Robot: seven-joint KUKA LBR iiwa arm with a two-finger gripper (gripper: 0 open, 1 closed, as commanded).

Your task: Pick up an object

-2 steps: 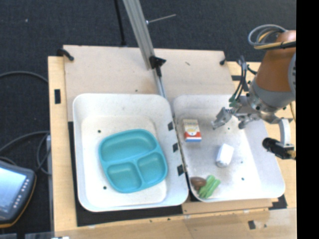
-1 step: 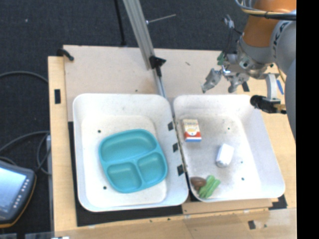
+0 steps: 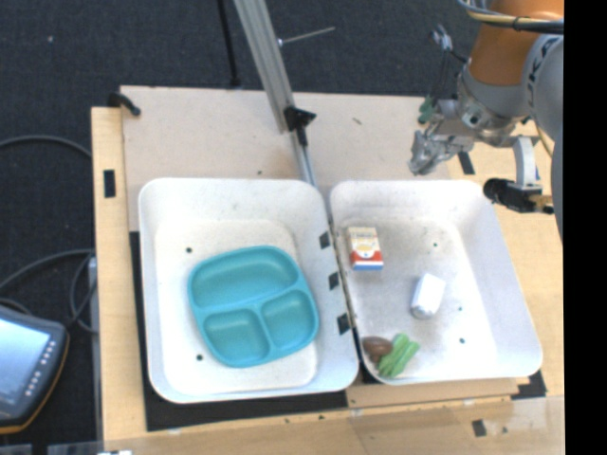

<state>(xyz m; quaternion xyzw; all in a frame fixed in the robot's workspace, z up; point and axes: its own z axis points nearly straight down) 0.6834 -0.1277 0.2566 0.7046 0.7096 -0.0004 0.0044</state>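
A slanted metal rail (image 3: 268, 60) crosses the bench (image 3: 209, 136); a tablet (image 3: 24, 368) lies lower left.

arm (image 3: 512, 27) cut off at top edge, tablet (image 3: 24, 368) cropped at left

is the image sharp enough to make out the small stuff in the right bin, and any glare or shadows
Camera view: lighting is even and soft, no hard glare on the white right bin; the small red-and-white carton and white cylinder read clearly, but the green item and brown lump blur together; the grey two-finger gripper is soft, fingertips indistinct.
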